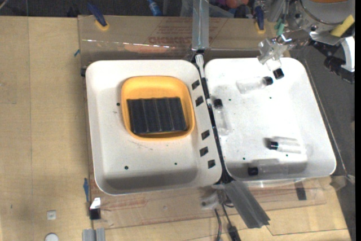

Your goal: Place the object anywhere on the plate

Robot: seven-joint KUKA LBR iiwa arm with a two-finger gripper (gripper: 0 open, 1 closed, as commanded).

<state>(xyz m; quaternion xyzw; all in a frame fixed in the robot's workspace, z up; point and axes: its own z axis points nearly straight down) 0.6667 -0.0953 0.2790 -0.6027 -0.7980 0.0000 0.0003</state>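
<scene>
Well, the gripper (273, 52) hangs over the far edge of the right bin (316, 121); whether it is open or closed I cannot tell. Just below it lies a clear vial (254, 85), and another vial (285, 145) sits further toward the near side. Across the divider, well away from the gripper, a dark ribbed block (157, 114) rests flat on the orange plate (130, 91) in the left bin (104, 138).
</scene>
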